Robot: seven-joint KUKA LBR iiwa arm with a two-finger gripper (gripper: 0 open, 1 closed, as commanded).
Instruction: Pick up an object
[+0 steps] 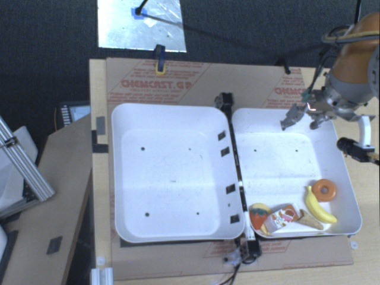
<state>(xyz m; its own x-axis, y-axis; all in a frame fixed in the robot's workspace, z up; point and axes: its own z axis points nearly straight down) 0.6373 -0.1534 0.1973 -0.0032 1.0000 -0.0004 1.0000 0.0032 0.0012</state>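
Left bin (172, 177): bare | right bin (279, 171): near-right corner holds 1 tomato-like piece (259, 216), 1 printed packet (281, 217), 1 banana (318, 206) (long axis far-left to near-right), 1 orange ring (324, 189) | tool (303, 119): above far edge, fingers spread, holding nothing; objects lie nearward, well apart.

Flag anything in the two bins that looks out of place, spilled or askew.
Nothing looks spilled or damaged. The only oddity is the crowding: the banana, orange round piece, red-and-white packet and tomato-like toy are all bunched into the near corner of the right bin. The tool hangs over that bin's far edge.
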